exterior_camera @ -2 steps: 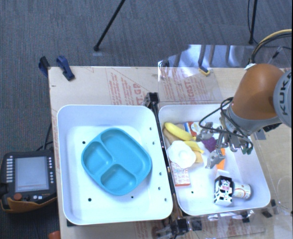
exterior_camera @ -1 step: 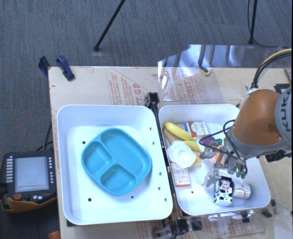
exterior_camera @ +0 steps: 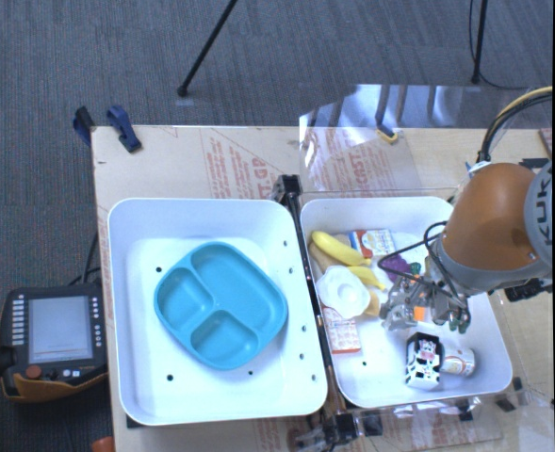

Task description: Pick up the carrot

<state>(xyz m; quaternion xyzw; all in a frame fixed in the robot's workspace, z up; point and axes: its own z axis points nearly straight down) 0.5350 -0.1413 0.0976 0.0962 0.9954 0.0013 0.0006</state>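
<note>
My gripper (exterior_camera: 424, 311) hangs low over the middle of the right bin (exterior_camera: 489, 347), under the arm's orange band. It sits just above a cow-patterned milk carton (exterior_camera: 425, 359) and right of a white fried-egg toy (exterior_camera: 343, 292). A purple item (exterior_camera: 396, 266) pokes out at its upper left. The arm's wrist covers the bin floor beneath it, so what lies under the gripper is hidden. Nothing I can pick out as a carrot lies among the visible items.
The right bin also holds a yellow banana (exterior_camera: 337, 248), a small printed carton (exterior_camera: 379, 242), a flat red-and-white box (exterior_camera: 341, 333) and a tipped cup (exterior_camera: 459, 363). A blue divided plate (exterior_camera: 220, 304) lies in the left bin (exterior_camera: 126, 252). A teach pendant (exterior_camera: 56, 332) sits off the bench's left.
</note>
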